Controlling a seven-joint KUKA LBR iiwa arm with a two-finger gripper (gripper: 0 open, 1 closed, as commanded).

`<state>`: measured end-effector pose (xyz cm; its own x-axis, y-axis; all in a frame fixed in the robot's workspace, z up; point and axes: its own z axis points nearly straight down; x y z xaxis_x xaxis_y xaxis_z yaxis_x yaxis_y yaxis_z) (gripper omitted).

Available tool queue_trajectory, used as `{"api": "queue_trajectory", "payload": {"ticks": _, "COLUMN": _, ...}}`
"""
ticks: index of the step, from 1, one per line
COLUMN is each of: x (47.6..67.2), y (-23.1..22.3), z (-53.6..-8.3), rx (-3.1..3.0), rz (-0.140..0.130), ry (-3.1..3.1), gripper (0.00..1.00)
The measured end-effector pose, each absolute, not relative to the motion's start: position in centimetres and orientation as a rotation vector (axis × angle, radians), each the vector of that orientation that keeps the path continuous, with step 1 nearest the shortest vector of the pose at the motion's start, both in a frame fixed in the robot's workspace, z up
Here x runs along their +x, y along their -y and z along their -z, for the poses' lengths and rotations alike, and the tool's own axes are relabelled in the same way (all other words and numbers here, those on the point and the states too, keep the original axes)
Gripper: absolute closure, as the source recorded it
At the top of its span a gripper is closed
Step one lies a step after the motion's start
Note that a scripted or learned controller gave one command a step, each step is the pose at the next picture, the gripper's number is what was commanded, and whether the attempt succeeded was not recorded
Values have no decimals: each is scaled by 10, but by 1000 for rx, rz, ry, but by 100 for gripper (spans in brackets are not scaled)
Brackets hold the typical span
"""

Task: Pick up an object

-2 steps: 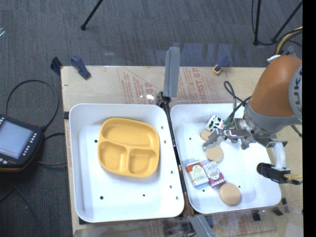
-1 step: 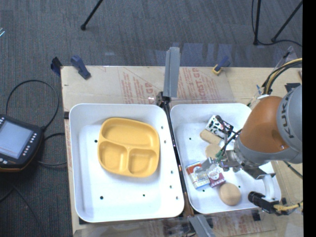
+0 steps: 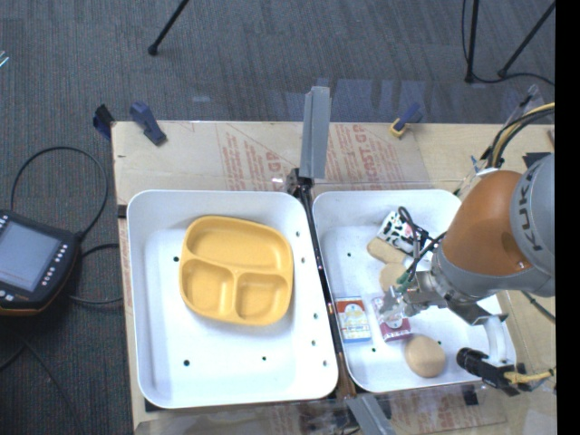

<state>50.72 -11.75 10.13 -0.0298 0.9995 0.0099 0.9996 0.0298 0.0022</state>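
1. Objects for picking lie in the right bin point(image 3: 362, 208); nearest my view I see a tan rounded lump point(image 3: 425, 355) close to that bin's front edge, lying free, with nothing touching it.
2. To its left, a small blue and red card packet point(image 3: 353, 320) lies flat near the bin's left wall, and a second small reddish packet point(image 3: 393, 326) sits just beside it.
3. My tool point(image 3: 396, 308) hangs over that reddish packet, right at its upper edge. From this angle I cannot tell whether it is apart or together, and I see nothing between its tips that I could call held.
4. The arm point(image 3: 494, 234) comes in from the right, its orange band over the right side of the bin and covering part of the floor there.
5. Farther back in the same bin, a beige flat piece point(image 3: 381, 249) lies beside a black and white patterned item point(image 3: 397, 227), the two touching or nearly so.
6. The left bin point(image 3: 149, 333) carries a yellow divided plate point(image 3: 237, 269) with three compartments, sitting upright toward the middle and rear.
7. Both bins rest side by side on the counter point(image 3: 208, 157), whose brown surface shows behind them with red printing.
8. A blue clamp point(image 3: 147, 122) grips the counter's far left edge.
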Motion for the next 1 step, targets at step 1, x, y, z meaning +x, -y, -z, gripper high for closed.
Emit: {"api": "queue_trajectory", "payload": {"ticks": 1, "x": 529, "y": 46, "z": -239, "rx": -2321, "rz": 9, "ry": 2121, "gripper": 100}}
